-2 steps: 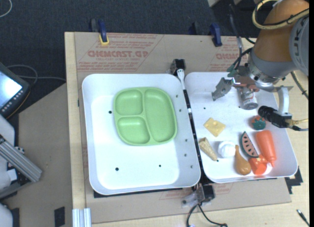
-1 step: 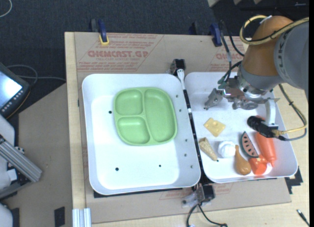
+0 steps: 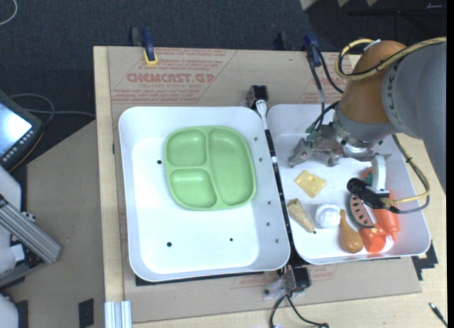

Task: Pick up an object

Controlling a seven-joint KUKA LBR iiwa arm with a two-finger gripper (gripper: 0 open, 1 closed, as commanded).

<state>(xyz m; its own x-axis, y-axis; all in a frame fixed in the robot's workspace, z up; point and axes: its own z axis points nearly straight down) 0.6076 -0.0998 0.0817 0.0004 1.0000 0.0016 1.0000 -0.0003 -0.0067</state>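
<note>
Rt bin point(image 3: 298, 117): cheese point(image 3: 310, 182) below jaws point(image 3: 303, 150)

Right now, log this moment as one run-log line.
arm: over right bin | gripper: above bin floor, holding nothing seen | cheese: below gripper, untouched | left bin: green tray

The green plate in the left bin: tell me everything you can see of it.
The green plate is pale green and looks like matte plastic, a rounded square with three compartments: two smaller ones on the view's left, one above the other, and a long one on the right. Nothing lies in any of them. It lies flat, right way up, slightly turned, in the upper middle of the left bin, resting on the bin floor, apart from its walls.
</note>
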